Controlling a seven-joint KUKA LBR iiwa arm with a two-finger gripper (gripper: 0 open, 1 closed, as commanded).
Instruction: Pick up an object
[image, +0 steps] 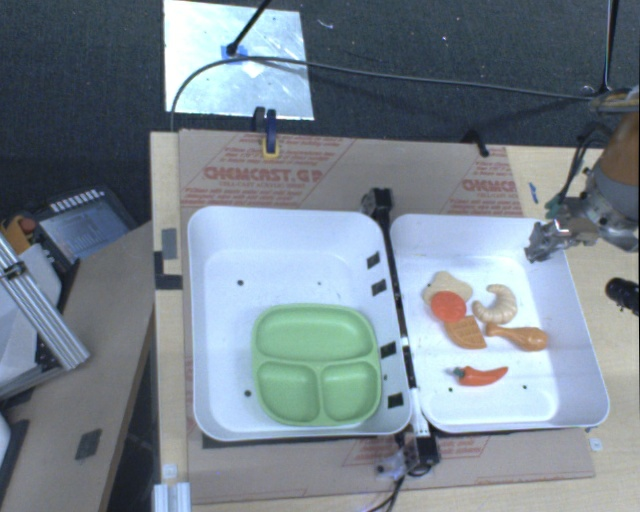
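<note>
On the desk (330, 160), under a sheet of printed brown cardboard, two shallow white bins sit side by side, touching along a black central join.

Left bin (215, 300): one green divided plate (315, 362), three compartments, lying flat toward the bin's near edge, nothing in it.

Right bin (560, 330): a cluster of toy food items near the middle.
- Beige piece (447, 285) at the cluster's upper left, with a round red-orange slice (449, 307) touching its lower edge.
- Orange wedge (466, 331), just below the red-orange slice and touching it.
- Pale curved shrimp-like piece (497, 303), just right of the slice.
- Orange-brown drumstick-shaped piece (519, 337), below the curved piece, lying roughly level and meeting the wedge at its left end.
- Red chili pepper (482, 376) with a green stem, lying apart from the cluster, nearer the front wall.

Arm: enters from the right, orange band visible at the upper right edge. Gripper (543, 243) sits over the far right corner of the right bin, well apart from the food cluster. Nothing is visible between its fingers; whether they are spread or closed cannot be told at this angle.

Surroundings: a reflective metal sheet (240, 60) lies beyond the cardboard, with a yellow-and-black clamp (268, 132) at the cardboard's far edge.
</note>
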